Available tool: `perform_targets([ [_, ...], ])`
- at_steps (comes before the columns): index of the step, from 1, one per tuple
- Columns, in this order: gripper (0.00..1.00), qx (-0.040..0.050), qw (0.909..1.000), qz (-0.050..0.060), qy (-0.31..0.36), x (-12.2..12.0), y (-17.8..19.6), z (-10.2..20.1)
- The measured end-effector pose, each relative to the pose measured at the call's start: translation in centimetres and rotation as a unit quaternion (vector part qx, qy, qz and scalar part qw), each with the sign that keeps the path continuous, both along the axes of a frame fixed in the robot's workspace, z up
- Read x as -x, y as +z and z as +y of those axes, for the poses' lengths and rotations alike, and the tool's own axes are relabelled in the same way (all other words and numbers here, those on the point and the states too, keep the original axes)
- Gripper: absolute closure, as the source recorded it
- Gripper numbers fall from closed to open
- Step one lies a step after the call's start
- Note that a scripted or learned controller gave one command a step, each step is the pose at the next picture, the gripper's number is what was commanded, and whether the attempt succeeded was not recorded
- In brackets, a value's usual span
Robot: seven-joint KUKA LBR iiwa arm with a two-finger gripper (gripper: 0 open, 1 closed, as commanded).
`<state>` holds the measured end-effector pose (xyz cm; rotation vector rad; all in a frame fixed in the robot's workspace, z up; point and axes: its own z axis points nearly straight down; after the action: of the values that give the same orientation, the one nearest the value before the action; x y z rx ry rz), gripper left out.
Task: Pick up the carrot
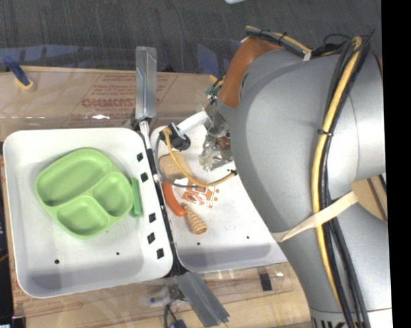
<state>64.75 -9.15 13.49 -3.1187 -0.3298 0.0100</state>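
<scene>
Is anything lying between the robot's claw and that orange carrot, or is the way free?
Nothing visible blocks it. The gripper hangs over the right bin, up and right of the carrot. A yellow cable curves close alongside, near the carrot's upper end.

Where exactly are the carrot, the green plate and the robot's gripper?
carrot [173, 200]: camera view, middle of its orange body, right bin.
green plate [85, 191]: camera view, ridge between its compartments, left bin.
gripper [213, 153]: camera view, metal tip over the right bin.

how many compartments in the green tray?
3. The green tray sits in the left bin: one large compartment along its upper left, one at the right, one at the bottom. None look hidden.
</scene>
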Motion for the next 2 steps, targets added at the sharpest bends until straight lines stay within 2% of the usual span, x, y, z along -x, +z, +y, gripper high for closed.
perform_targets([
  [1,0.00,0.0001,1.0000,0.000,0.000,0.01,-0.03,0.01],
  [2,1.00,-0.0013,1.0000,0.002,0.002,0.04,0.89,0.04],
])
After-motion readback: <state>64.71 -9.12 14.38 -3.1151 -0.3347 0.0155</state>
